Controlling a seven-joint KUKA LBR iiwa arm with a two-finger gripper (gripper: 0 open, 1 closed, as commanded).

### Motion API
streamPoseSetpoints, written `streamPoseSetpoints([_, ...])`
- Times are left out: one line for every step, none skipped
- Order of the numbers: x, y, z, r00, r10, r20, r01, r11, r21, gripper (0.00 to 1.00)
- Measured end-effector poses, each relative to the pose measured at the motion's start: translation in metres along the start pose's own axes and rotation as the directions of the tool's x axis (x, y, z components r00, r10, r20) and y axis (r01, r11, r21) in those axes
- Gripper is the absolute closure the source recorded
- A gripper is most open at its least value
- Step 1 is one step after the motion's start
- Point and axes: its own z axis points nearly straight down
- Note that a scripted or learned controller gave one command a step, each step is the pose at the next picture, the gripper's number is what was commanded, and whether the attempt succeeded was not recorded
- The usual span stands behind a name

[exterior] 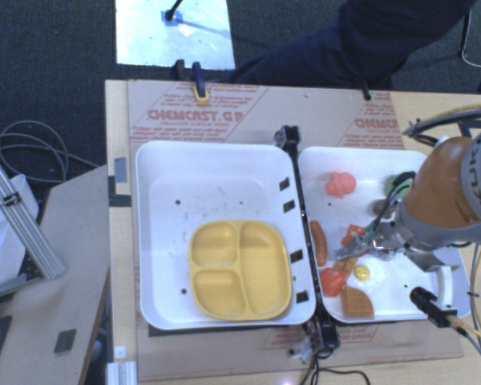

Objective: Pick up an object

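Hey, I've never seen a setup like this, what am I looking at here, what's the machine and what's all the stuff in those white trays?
This is one camera fixed above a bench, looking down at a slant. The grey and orange machine on the right is a robot arm; its tool reaches into the right bin. That bin holds toy food: a pink piece, a sausage, a tomato, a fried egg and a waffle. The left bin holds a yellow divided plate. Whether the tool grips anything is unclear.

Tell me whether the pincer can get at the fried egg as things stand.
Probably yes. The pincer sits in the right bin just above the fried egg, which lies uncovered, though a waffle and tomato crowd it.
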Motion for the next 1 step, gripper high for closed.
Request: streamPoseSetpoints([0.0005,0.0028,-0.0122,1.0,-0.007,0.004,0.007,1.0,-0.004,1.0])
